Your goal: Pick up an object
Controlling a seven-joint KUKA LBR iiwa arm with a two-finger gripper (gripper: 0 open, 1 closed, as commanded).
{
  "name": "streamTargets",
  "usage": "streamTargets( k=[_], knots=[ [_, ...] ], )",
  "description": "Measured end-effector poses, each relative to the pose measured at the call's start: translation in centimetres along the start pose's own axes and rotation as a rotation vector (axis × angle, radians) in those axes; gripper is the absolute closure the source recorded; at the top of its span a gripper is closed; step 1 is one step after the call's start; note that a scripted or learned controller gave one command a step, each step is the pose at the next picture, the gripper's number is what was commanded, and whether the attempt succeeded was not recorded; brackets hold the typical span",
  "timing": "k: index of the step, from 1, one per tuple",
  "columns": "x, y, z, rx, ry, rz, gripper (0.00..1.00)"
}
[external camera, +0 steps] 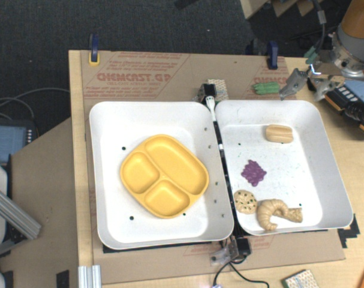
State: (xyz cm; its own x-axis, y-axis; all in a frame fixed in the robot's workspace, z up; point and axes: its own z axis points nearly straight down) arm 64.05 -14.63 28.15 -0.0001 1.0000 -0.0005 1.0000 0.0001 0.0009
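We observed the gripper (pixel 297 81) above the right bin's (pixel 325 161) far rim; its grip state was indeterminable; bread roll (pixel 279 133), grapes (pixel 253 172), cookie (pixel 245 201) and croissant (pixel 276 213) lay inside.

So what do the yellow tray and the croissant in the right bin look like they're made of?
The yellow divided tray looks like moulded plastic: uniform colour, smooth rounded compartments, soft sheen. The croissant is probably a plastic or rubber toy: even tan surface, moulded ridges, no crumbs, though this view can't settle it.
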Motion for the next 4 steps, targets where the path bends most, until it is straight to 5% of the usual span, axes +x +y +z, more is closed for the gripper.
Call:
streamTargets(
  k=[1,2,3,4],
  knots=[
    [0.9,-4.4,16.8,0.017,0.005,0.001,0.0],
    [0.0,1.7,19.4,-0.009,-0.004,-0.003,0.0],
    [0.4,-7.0,19.2,-0.006,-0.002,0.001,0.0],
    [0.1,-6.6,17.9,-0.015,-0.008,0.002,1.0]
  ],
)
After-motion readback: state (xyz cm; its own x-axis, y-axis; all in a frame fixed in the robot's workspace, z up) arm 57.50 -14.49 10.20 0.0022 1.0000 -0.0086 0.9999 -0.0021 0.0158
